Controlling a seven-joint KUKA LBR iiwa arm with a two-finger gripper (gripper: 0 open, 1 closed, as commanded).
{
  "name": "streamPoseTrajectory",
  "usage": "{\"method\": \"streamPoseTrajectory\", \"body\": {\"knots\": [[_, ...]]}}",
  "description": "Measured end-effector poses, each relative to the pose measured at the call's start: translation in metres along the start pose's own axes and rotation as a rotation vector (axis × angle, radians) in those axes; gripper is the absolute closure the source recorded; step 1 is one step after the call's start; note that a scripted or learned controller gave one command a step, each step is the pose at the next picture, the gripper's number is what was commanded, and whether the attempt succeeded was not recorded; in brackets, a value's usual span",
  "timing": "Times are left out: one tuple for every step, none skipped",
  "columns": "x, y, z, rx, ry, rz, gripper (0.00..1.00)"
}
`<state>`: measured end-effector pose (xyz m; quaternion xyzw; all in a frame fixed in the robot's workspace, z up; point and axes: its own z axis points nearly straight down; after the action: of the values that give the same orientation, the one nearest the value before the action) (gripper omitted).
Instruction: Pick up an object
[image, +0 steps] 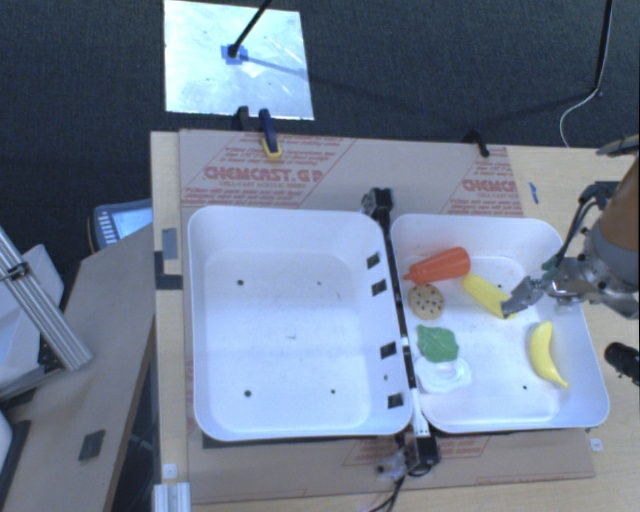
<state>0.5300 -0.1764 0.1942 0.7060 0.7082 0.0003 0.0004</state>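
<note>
The gripper (522, 297) hangs in the right bin. Touching its tip lies a yellow block (484, 295). Beyond that: an orange carrot (438, 266), a round cookie (426, 300), a green leaf (438, 343). A banana (546, 353) lies just below the gripper.

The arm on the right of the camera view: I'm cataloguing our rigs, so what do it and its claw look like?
The arm is grey and rounded, with an orange patch at the picture's right edge above the wrist. Thin dark cables loop down its near side toward a grey metal wrist block. The claw is dark grey and slim, jutting out over the right bin. No markings can be made out.
</note>
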Motion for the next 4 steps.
{"method": "streamPoseTrajectory", "body": {"knots": [[0.005, 0.131, 0.012, -0.009, -0.002, -0.006, 0.0], [0.063, 0.109, 0.062, 0.003, 0.002, -0.005, 0.0], [0.059, 0.111, 0.048, -0.004, 0.0, -0.004, 1.0], [0.101, 0.056, -0.053, -0.007, 0.002, -0.005, 1.0]]}}
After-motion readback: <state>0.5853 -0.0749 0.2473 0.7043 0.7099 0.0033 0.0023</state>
